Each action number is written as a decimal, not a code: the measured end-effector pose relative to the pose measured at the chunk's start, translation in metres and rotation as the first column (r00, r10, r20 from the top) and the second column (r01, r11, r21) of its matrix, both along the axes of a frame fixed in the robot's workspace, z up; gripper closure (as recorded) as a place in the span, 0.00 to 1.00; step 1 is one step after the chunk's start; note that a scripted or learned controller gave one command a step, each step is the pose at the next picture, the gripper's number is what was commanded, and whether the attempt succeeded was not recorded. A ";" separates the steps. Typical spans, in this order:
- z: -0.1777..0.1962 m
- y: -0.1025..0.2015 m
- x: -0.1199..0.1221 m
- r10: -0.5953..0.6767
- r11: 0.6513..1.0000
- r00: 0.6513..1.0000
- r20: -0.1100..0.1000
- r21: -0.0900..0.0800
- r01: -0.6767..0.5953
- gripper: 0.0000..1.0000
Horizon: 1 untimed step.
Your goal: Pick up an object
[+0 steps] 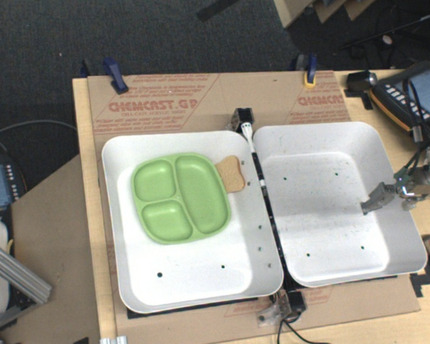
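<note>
A green divided plate (pixel 180 197) lies in the left white bin (pixel 192 278), in its upper half. A tan, bread-like slice (pixel 231 174) rests against the plate's right edge, near the divide between the bins. My gripper (pixel 380 196) reaches in from the right, low over the right rim of the right white bin (pixel 329 262), far from both objects. It shows as a small grey part with dark hardware and cables behind it, and nothing is visible in its grasp.
Both bins sit on a cardboard-covered bench (pixel 167 98), with a blue clamp (pixel 115 75) and another clamp (pixel 311 73) at the back edge. Black clips (pixel 242 119) hold the bins together at the divide. Cables and a device (pixel 396 98) crowd the right side.
</note>
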<state>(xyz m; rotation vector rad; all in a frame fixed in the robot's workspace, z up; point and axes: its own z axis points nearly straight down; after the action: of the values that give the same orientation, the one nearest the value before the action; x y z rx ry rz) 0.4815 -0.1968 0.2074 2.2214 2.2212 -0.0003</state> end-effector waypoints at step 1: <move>0.011 0.000 0.001 0.001 1.000 1.000 0.003 -0.002 -0.001 1.00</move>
<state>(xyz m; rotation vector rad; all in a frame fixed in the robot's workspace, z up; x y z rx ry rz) 0.4822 -0.1972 0.2182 2.2179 2.2194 0.0010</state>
